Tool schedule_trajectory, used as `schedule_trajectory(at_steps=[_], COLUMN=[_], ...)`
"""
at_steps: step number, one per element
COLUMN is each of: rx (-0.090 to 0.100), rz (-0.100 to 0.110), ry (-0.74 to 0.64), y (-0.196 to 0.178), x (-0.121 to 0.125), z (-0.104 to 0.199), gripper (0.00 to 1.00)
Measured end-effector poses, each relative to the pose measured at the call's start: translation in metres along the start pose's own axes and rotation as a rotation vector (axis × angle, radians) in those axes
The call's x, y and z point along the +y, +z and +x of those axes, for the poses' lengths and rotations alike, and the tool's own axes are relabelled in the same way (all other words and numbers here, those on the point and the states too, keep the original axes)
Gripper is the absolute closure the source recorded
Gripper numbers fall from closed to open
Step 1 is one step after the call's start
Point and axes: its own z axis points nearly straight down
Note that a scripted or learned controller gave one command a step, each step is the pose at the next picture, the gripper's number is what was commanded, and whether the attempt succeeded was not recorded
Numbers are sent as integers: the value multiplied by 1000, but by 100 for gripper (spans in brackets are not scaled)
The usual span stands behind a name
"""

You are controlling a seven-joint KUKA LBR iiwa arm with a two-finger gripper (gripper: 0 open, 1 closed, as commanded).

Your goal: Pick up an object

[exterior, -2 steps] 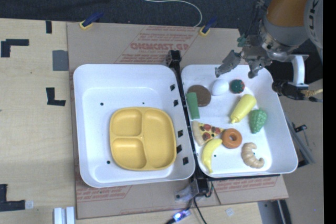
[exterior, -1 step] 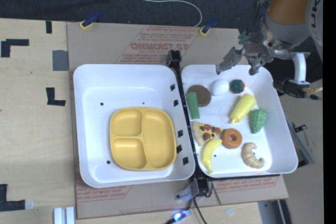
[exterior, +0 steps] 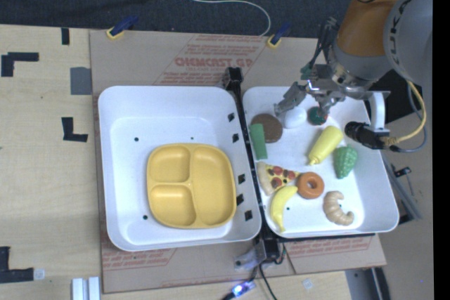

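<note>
Cardboard sheeting covered the desk (exterior: 42, 151), and on it two shallow white bins were set side by side. The left bin (exterior: 119, 116) carried a yellow divided plate (exterior: 190, 185). The right bin (exterior: 376, 211) carried the candidate objects: a brown disc (exterior: 269, 127) and a green stick (exterior: 259, 141) at nine o'clock, a yellow squash (exterior: 324, 144) and a green leafy piece (exterior: 344, 161) towards three o'clock, and a pizza slice (exterior: 271, 174), a donut (exterior: 310, 185), a banana (exterior: 281, 204) and a croissant (exterior: 337, 209) towards six o'clock.

The gripper (exterior: 306, 103) was positioned over the bin's twelve o'clock end, above bare floor between the disc and the squash. The jaws appeared spread, one finger reaching towards the disc; nothing was seen between them.

Risks were judged as follows. A straight descent would probably have closed on bare floor. The disc, being low and flat, offered little purchase. A closure near the squash could have been expected to roll it aside against the leafy piece.
</note>
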Motion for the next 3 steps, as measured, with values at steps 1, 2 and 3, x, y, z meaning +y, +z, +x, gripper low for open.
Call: schedule_trajectory(at_steps=[1, 2, 3], rx=[-1, 0, -1], rz=[0, -1, -4], ry=[0, 0, -1], y=[61, 113, 140], x=[6, -5, -5], z=[-3, -1, 0], gripper=[0, 0, 0])
